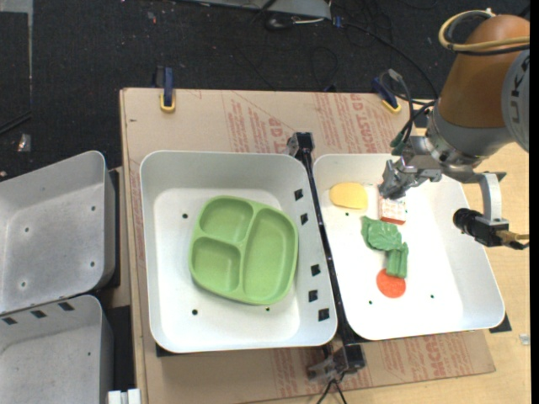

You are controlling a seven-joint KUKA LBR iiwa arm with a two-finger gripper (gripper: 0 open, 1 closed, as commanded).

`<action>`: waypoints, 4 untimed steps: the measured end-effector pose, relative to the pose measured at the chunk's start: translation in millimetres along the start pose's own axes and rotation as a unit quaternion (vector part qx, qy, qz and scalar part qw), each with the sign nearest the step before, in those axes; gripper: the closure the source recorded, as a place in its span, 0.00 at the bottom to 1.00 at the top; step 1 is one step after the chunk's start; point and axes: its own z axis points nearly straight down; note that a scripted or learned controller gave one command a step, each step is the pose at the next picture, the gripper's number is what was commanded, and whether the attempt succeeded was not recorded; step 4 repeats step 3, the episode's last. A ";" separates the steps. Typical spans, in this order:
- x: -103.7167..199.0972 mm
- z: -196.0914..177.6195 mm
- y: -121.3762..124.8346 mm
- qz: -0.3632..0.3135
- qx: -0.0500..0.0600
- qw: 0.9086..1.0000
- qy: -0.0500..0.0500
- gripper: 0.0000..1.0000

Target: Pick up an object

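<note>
The gripper [394,185] hangs low over the right bin [472,310] near its 12 o'clock edge; whether it is open or closed cannot be told. A small red-and-white item [392,212] lies just below it, a yellow piece [349,196] at its 9 o'clock. Toward 6 o'clock lie a green toy [386,239] and an orange disc [391,284]. The left bin [160,310] holds a green divided plate [244,249].
</note>
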 end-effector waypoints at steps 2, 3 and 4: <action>114.2 16.8 7.7 0.000 0.001 1.000 0.000 1.00; 163.6 8.5 4.6 -0.001 0.000 1.000 0.000 1.00; 163.6 8.5 4.6 -0.001 0.000 1.000 0.000 1.00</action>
